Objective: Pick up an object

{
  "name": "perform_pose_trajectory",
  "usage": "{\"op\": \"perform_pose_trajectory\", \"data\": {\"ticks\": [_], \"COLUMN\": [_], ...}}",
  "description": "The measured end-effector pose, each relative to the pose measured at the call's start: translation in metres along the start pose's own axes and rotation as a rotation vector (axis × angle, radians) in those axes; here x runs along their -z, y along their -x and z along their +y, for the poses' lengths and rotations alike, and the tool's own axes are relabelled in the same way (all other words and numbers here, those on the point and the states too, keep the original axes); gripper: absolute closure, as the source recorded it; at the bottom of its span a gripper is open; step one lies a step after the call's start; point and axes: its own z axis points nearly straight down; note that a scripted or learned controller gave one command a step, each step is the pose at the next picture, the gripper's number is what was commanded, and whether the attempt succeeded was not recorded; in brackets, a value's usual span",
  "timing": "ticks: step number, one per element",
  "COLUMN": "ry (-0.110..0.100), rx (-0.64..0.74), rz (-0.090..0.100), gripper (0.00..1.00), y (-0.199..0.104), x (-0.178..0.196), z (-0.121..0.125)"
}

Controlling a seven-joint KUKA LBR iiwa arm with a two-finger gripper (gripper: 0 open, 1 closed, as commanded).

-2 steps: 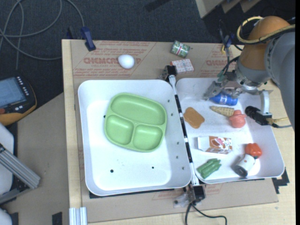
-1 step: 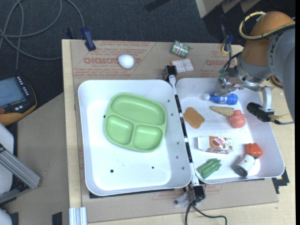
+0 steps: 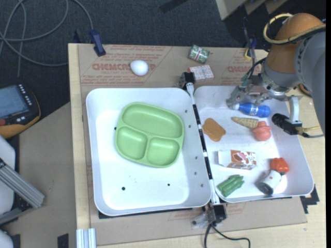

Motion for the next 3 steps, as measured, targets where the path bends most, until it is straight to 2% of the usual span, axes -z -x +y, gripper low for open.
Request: {"op": "perform_pose_trajectory", "data": {"ticks": [1,2,3], "ry": [-0.031,-0.035,-0.050], "rx": [-0.003,-0.003,0.000], "rz": [0.015,0.018,0.028], "gripper": [0.00,0.00,0.00], "y": [0.036,0.007,0.065], "x": [0.015,-0.025,-0.015], "z": [-0.018,-0.068,0.001]}}
